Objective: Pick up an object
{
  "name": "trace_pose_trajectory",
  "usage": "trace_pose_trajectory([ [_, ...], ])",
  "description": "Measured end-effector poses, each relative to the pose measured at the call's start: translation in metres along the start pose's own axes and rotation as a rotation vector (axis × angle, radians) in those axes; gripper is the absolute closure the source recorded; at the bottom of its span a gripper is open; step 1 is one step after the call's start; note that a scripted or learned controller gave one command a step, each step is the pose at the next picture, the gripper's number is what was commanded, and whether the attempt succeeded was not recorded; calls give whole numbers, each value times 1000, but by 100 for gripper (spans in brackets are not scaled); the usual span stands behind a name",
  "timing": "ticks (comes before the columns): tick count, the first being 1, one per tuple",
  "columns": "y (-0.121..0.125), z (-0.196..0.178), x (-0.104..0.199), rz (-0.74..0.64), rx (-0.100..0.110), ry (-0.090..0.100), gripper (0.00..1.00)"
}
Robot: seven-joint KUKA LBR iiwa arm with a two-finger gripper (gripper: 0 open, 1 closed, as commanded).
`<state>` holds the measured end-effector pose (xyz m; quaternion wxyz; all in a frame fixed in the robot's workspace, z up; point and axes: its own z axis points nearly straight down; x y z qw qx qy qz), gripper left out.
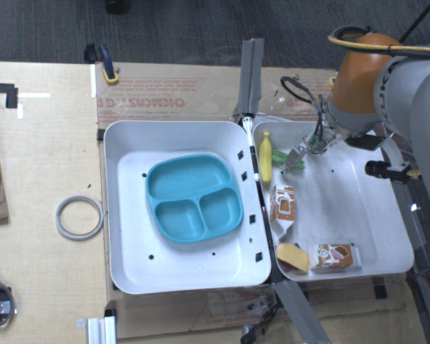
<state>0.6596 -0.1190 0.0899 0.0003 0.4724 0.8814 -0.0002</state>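
Pincer (295, 158) hangs low in your right bin (358, 213); whether it's clenched, you can't tell. Banana (264, 158) lies just left of it, nothing lifted yet.

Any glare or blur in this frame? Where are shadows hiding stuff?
Camera view: even overhead light, soft shadows along the left bin walls; mild sheen on the blue tray; right bin floor bright, nearly washed out; arm slightly soft at the edge; tool small, detail unclear.

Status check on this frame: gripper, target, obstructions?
Gripper low in right bin, beside banana, green item. Nothing visibly held. Bin wall close.
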Motion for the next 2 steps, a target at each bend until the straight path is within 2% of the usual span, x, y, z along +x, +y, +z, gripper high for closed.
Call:
trace_pose_trajectory([
  [1, -1, -6, 0, 1, 4, 4, 100],
  [2, -10, -65, -3, 41, 1, 0, 100],
])
